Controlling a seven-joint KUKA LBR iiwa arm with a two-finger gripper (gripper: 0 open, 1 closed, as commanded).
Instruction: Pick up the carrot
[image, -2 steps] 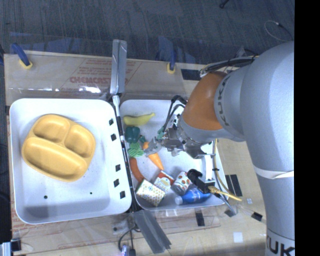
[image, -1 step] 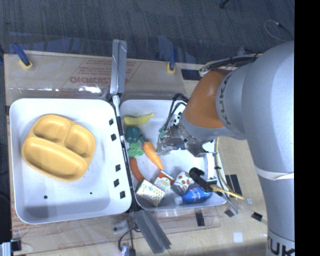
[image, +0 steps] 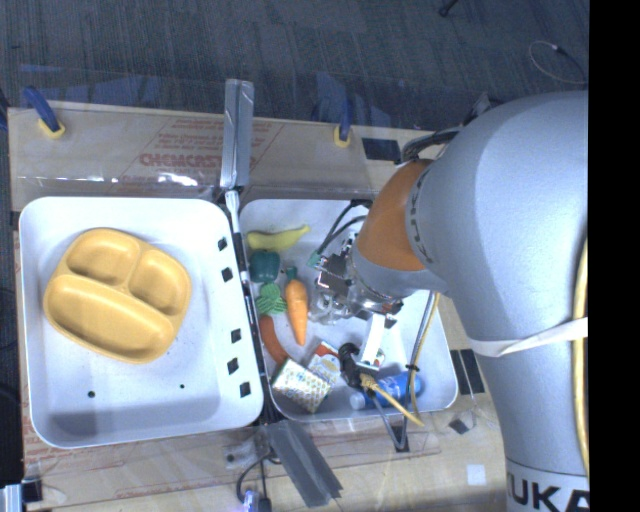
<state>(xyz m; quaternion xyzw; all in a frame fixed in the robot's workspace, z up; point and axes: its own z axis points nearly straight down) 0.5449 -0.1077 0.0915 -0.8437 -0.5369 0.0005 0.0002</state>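
1 carrot (image: 297, 311), 1 banana (image: 278, 238), 1 gripper (image: 330, 297) in right bin (image: 437, 380)

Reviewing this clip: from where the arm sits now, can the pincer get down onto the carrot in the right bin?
Probably yes. The carrot lies uncovered beside the pincer, its top free. The green toy crowds its left side and could hinder a clean grip.

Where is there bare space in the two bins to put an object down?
The left bin has bare floor in front of the yellow bread loaf and along its right wall. The right bin is crowded: banana, carrot, small box and other items lie close together, with the claw beside the carrot. Only a small strip near its back wall looks free.
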